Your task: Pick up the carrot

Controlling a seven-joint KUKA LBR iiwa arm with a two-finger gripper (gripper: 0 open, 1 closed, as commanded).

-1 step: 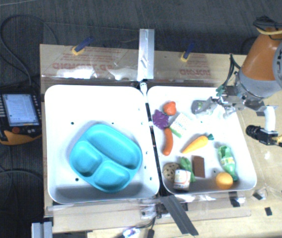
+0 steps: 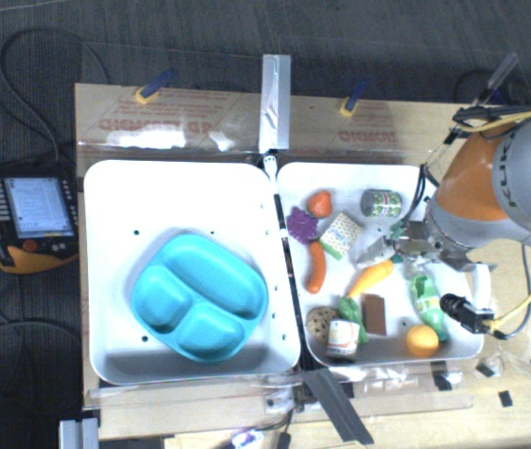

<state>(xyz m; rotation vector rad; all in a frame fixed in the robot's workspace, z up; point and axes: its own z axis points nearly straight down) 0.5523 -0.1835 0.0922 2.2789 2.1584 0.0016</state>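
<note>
lying in the right bin (image 2: 289, 251) toward the middle right of the frame, the carrot (image 2: 370, 276) runs its long axis on a slant, orange tip up-right toward the gripper (image 2: 398, 244), green end (image 2: 351, 307) down-left. the gripper sits just beside that tip; open or closed, i cannot tell. the left bin (image 2: 107, 251) holds a blue tray (image 2: 200, 296); both bins rest on a wooden bench (image 2: 181, 110) over dark carpet (image 2: 41, 45).

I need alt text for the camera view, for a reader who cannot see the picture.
The arm's end effector is down in the right bin, right at the yellow-orange carrot with a green top. Toy foods surround it: a sausage, a can and an orange. A blue divided tray lies in the left bin.
</note>
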